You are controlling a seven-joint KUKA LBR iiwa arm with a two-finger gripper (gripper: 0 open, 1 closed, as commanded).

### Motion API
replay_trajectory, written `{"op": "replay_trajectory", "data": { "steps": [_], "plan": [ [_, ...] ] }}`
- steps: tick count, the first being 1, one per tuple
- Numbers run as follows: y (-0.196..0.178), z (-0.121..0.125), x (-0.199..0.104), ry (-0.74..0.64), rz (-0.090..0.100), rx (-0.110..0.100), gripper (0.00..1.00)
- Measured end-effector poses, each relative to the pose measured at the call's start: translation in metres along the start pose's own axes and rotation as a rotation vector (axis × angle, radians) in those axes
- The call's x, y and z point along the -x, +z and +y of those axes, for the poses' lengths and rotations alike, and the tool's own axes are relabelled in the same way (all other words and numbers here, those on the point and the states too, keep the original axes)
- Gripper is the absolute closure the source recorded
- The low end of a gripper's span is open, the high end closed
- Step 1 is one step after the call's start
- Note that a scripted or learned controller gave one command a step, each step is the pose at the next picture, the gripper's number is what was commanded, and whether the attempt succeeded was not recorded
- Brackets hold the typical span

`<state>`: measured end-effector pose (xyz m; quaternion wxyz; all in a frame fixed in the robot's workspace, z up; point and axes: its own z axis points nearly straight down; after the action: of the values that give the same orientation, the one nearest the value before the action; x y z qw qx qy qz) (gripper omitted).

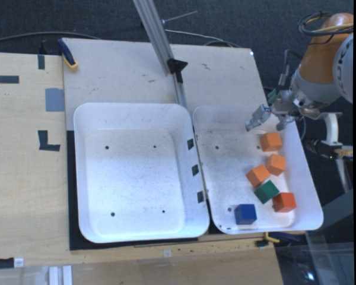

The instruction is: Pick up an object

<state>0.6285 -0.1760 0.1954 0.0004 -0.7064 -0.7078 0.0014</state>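
The gripper (266, 119) hangs over the far end of the right bin (225, 159), its two fingers parted with nothing between them. Nearest, just below it, sits one orange block (271, 141); beyond lie two more orange (276, 163) (258, 174), one green (266, 191), one red (284, 202) and, farthest, one blue (245, 214). The left bin (89, 159) lies well apart. The arm (326, 58) is cut off at the frame's right.

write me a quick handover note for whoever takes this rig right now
Claw: open, holding nothing, at the far end of the right bin.
Blocks, all in the right bin: three orange, one green, one red, one blue.
Left bin: nothing to move there.
Done: nothing picked up yet.
Left: lower onto a block, likely the nearest orange one, grip and lift.
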Motion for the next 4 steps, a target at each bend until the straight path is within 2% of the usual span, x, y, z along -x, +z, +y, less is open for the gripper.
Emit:
{"op": "replay_trajectory", "data": {
  "steps": [1,2,3,4],
  "plan": [
    [0.031,0.01,-0.068,-0.005,0.004,-0.002,0.0],
    [0.108,-0.036,-0.021,0.006,0.001,-0.007,0.0],
    [0.104,-0.033,-0.024,0.001,0.002,0.001,0.0],
    [0.104,-0.095,-0.013,0.004,0.001,-0.004,0.0]
  ]
}}
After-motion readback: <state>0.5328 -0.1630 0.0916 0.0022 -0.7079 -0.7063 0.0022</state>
